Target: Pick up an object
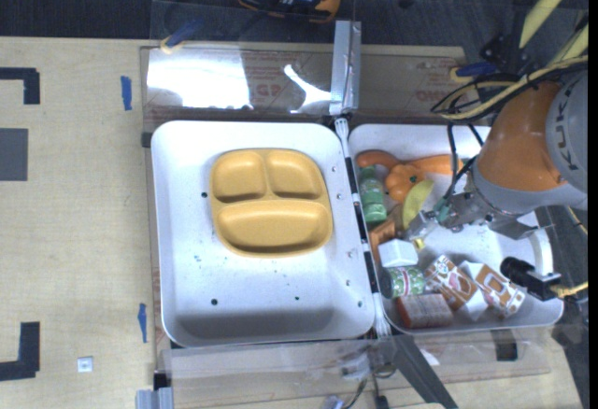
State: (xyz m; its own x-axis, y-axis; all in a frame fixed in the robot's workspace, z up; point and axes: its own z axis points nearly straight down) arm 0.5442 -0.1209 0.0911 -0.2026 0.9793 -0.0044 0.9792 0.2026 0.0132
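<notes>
Camera view: the arm (523,150) reaches from the right into the right bin (547,309), its tool (439,211) low among crowded items: a banana (416,202), a green bottle (372,197), orange pieces (411,172), a can (404,282) and packets (467,284). Whether the tool is apart or together I cannot tell. The left bin (177,211) holds a yellow tray (271,202). Likely risk: with things packed touching, the tool may land on two at once, or nudge the banana aside and come away with nothing.

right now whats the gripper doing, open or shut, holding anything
gripper: cannot be told; it is down among the items in the right bin, by the yellow banana, with nothing visibly held.
</notes>
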